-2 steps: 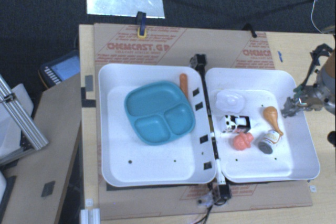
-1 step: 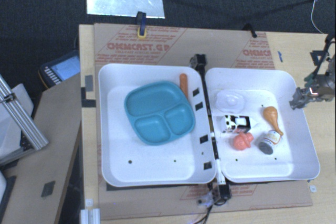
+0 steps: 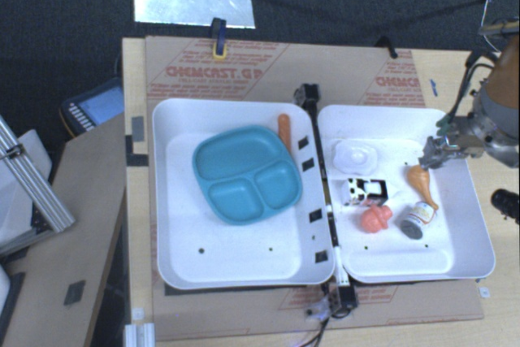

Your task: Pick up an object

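Note:
My gripper (image 3: 432, 153) hangs over the right bin (image 3: 467, 256) near its right side, just above the narrow top end of an orange-tan drumstick toy (image 3: 422, 182). Further objects lie in that bin: a clear round lid or cup (image 3: 356, 154), a black-and-white cow toy (image 3: 366, 190), a pink-red lump (image 3: 374, 219) and a small jar with a grey cap (image 3: 416, 221). Nothing shows between the gripper and the bin floor.
The left bin (image 3: 175, 256) holds a teal divided plate (image 3: 246, 174) and an orange carrot-like stick (image 3: 284, 131) at its far right edge. A black divider clamp (image 3: 318, 175) runs between the bins. Cardboard lies under both bins.

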